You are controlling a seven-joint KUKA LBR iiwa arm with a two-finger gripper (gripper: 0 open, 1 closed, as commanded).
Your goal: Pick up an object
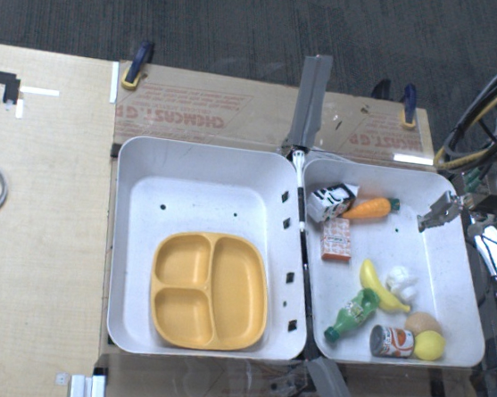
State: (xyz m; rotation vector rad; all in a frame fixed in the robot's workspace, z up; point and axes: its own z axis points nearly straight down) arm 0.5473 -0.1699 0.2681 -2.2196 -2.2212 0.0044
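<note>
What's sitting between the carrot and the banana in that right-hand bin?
From the overhead camera, a small red-and-white box lies roughly between the carrot and the banana, slightly left of their line; otherwise bare white bin floor.

Two bins are set side by side on the bench. In the left bin (128, 223) a divided plate (209, 290) is placed toward the front. In the right bin (466, 292) a carton (331, 201) is found at the back left corner, with a carrot (369, 208) just to its right. A small box (337, 239) lies just in front of the carton. A banana (381, 287) lies mid-bin, with a garlic bulb (400, 279) against its right side. A bottle (351, 314) lies tilted front left of the banana. A can (391, 342), an egg (423, 323) and a lemon (429, 346) are grouped at the front right. The gripper (437, 214) is positioned over the bin's back right corner.
</note>
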